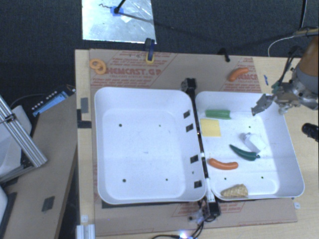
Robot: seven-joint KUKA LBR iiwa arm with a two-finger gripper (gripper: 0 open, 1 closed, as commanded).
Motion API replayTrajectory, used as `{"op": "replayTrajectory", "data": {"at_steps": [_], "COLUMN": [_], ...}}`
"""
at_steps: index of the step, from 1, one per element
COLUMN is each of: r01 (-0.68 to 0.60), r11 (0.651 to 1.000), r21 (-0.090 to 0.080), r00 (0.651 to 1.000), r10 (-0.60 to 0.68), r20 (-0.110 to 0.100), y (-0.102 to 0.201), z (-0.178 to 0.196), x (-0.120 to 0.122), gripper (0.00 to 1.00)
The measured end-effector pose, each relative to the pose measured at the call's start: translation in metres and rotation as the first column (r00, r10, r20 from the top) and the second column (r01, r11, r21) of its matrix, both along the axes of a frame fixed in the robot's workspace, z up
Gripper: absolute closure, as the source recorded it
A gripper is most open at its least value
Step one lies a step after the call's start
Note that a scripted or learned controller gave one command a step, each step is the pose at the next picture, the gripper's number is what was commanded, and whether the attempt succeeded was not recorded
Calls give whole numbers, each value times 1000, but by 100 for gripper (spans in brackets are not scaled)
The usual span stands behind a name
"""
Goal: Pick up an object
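Note:
The right bin (291,156) holds several small things. A light green stick (218,114) lies at the back, with a yellow square (210,128) just in front of it. Further right are a small white and grey piece (252,142) and a dark green pepper (244,153). An orange sausage (223,165) and a tan, bread-like wedge (234,190) lie toward the front. My gripper (271,108) hangs over the bin's back right corner, above and to the right of the white piece. Its fingers stand apart, open, with nothing between them.
The left bin (107,101) sits beside the right one, with a black clip strip (195,133) along the shared rim. On the cardboard behind the bins lie an orange sausage (238,74), a pretzel ring (98,66) and a yellow clamp (149,51).

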State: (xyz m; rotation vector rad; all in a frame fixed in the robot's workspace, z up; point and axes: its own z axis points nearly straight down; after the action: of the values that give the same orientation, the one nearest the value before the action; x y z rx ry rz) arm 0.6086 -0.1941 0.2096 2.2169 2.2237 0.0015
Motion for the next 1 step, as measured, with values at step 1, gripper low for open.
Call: {"op": "replayTrajectory", "data": {"at_steps": [1], "r01": [-4], "r11": [1000], "r21": [-1], "r00": [1000], "r10": [4], "r20": [4], "y": [0], "z": [11], "x": [1], "gripper": [100]}}
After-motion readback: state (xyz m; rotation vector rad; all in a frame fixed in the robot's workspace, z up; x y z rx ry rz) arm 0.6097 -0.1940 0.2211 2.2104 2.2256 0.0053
